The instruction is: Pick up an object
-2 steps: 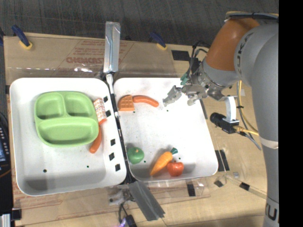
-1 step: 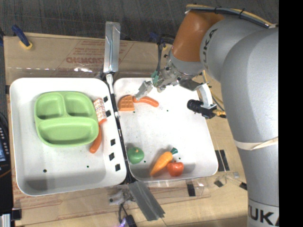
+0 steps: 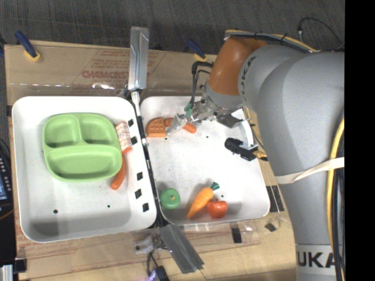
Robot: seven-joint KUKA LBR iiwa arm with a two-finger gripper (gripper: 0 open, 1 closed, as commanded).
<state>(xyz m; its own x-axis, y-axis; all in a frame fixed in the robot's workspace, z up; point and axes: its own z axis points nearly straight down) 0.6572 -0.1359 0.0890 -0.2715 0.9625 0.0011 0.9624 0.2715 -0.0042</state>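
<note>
The grey arm [image 3: 293,122] comes in from the right and bends down toward the far edge of the right bin [image 3: 258,206] — its orange band [image 3: 229,66] sits just above the wrist. The gripper [image 3: 183,120] hangs low by that far edge, pointing left.

You have a green divided tray [image 3: 79,145] in a white bin [image 3: 29,174], plus an orange carrot [image 3: 200,199], red tomato [image 3: 217,208] and green round piece [image 3: 170,198].

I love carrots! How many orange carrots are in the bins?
2. One orange toy carrot lies near the right white bin's front edge. A thinner one leans against the green divided plastic tray in the left bin. The arm may hide more.
</note>
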